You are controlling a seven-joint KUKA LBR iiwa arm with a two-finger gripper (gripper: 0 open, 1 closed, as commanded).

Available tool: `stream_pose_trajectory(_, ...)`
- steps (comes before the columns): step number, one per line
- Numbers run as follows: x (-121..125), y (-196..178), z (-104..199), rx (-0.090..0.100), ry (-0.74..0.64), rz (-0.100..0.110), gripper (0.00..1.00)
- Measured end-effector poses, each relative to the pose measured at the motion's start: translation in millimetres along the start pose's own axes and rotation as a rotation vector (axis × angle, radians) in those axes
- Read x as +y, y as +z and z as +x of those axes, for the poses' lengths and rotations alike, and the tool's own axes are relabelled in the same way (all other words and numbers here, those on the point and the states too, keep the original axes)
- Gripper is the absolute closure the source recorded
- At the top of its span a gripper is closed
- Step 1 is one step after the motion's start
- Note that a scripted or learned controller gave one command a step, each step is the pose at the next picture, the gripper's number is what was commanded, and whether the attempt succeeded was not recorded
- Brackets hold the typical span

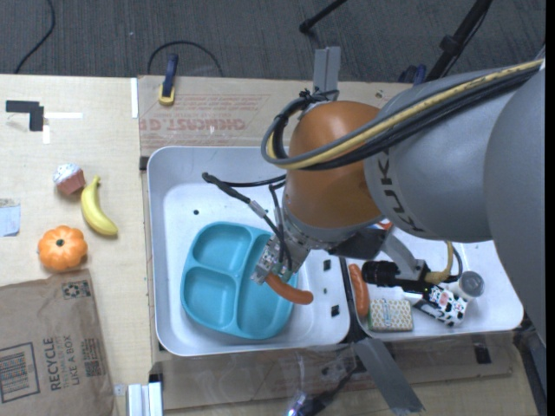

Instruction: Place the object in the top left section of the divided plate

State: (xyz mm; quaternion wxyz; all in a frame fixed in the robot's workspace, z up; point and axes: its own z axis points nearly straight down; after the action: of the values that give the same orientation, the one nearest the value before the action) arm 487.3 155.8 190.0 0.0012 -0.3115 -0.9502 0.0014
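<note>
A blue divided plate [227, 282] lies in the left white bin [173, 199]. It has two small sections on its left and one long section on its right. My gripper [268, 269] hangs over the plate's right section, under the orange wrist band. It is shut on one end of an orange carrot-like stick [292, 292]. The stick slants down to the right across the plate's right rim. The plate's top left section [217, 245] holds nothing.
The right bin [499, 306] holds a red sausage [357, 289], a speckled cracker-like square [390, 315], a cow toy [447, 306] and a grey cap [471, 282]. A banana [97, 208], a small pumpkin [62, 248], a cupcake [69, 178] and a paper bag [43, 345] lie on the bench at left.
</note>
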Motion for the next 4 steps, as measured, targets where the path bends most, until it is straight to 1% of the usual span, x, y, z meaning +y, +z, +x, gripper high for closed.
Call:
stream_pose_trajectory(1,-27.1,-48.0,-43.4,-0.004,-0.171,-0.003,1.00)
stream_pose_trajectory(2,24.4,-47.3,9.1,-0.004,-0.460,-0.004,1.00)
stream_pose_trajectory(3,6.9,-50.3,16.5,-0.002,-0.466,-0.003,1.00)
stream_pose_trajectory(4,-35.9,-46.9,-15.4,-0.002,-0.615,-0.002,1.00)
